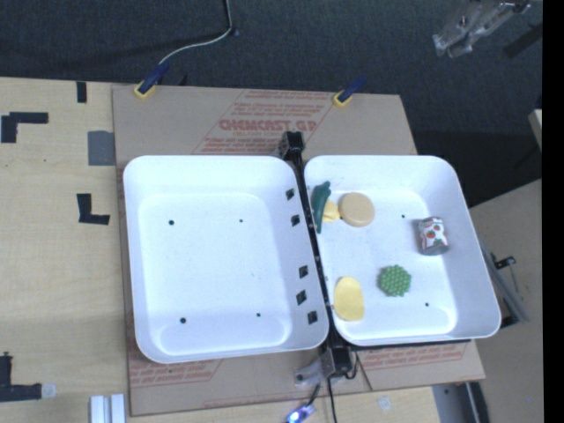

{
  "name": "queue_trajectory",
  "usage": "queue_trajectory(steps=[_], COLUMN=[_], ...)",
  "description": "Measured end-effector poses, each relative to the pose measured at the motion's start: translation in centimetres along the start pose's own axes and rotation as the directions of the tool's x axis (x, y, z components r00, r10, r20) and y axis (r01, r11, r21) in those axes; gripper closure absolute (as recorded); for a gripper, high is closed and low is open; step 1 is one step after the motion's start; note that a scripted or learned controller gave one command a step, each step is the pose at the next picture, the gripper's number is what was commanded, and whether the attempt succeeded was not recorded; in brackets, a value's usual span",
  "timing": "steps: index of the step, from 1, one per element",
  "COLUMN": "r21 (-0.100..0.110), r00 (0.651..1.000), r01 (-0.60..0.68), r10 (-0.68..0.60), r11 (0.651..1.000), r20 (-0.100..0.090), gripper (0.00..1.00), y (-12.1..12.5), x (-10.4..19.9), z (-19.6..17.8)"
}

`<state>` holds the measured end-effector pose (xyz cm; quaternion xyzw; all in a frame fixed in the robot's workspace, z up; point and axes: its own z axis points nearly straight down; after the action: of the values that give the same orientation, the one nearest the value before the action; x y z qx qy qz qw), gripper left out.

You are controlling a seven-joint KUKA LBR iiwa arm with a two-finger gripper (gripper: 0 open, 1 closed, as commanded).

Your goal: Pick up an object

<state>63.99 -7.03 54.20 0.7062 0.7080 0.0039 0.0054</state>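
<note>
Cardboard sheet (264,126) under two glossy white bins: left bin (141,236) bare, right bin (458,201) holding a tan round disc (357,209) and green-yellow piece (322,203) at its left wall, a smooth yellow oblong (349,299) at the near-left corner, a bumpy green ball (395,280) beside it, and a small printed grey-red can (431,234) by the right wall. Gripper (458,35) hangs blurred beyond the far-right corner, tilted, over dark carpet; can't tell its finger state.
</note>
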Motion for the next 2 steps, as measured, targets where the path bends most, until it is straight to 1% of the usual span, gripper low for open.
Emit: queue_trajectory(steps=[1,2], r21=[0.014,0.021], r00=[1.000,1.000], r01=[-0.004,-0.003], r10=[0.004,0.003], r11=[1.000,1.000], r20=[-0.002,-0.004], gripper=[1.00,1.00], y=[-2.9,-10.0], x=[-3.7,-2.3], z=[0.7,6.1])
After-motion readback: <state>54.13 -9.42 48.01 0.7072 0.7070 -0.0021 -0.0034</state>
